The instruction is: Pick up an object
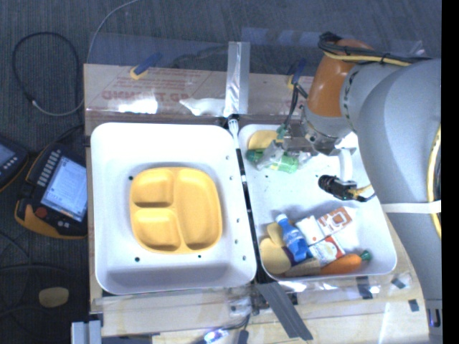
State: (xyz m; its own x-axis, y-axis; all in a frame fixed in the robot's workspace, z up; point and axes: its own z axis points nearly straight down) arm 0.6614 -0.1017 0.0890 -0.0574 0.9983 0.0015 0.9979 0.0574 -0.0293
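Observation:
My gripper (289, 146) is low over the far left corner of the right bin (380, 224), reaching in from the right. Directly under it lies a small green and clear object (285, 163), but the view does not let me tell if they touch. A yellow rounded item (258, 140) rests just left of the gripper against the bin's wall. At the near end of the same bin are a blue bottle (292, 239), a white and red carton (327, 235), an orange carrot (341, 265) and a pale yellow round piece (270, 253).
The left bin (115, 149) holds a yellow compartment tray (174, 208). A divider rim (244, 192) separates the two bins. The grey arm (394, 120) spans the right bin's far right side. A handheld controller (54, 192) lies on the floor at left.

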